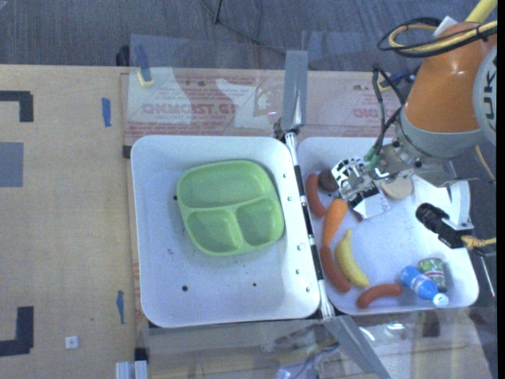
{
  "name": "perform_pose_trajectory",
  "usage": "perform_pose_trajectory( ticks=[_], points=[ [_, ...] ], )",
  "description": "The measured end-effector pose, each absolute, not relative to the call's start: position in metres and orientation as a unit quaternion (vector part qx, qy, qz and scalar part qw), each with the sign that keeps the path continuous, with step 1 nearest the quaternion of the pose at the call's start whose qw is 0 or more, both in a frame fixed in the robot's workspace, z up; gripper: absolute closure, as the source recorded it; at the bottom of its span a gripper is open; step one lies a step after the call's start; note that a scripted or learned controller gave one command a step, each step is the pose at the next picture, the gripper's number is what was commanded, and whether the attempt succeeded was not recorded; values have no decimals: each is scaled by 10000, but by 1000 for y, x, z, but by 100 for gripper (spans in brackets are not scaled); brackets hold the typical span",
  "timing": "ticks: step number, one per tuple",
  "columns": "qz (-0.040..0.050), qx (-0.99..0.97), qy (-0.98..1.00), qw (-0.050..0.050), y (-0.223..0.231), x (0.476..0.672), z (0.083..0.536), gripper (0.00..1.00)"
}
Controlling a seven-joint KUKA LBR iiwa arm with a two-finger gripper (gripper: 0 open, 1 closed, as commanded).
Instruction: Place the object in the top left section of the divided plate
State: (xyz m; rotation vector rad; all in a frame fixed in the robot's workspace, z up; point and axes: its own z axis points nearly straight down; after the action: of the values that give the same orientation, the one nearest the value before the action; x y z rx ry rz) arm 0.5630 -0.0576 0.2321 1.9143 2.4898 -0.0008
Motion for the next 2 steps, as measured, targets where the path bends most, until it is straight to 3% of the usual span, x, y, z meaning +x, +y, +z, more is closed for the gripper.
perform_pose_trajectory(
  ticks=[1, 2],
  points=[
    [1, 5779, 8161, -3, 20, 561, 194, 100],
    [9, 5781, 8160, 7, 20, 562, 204, 100]
  ],
)
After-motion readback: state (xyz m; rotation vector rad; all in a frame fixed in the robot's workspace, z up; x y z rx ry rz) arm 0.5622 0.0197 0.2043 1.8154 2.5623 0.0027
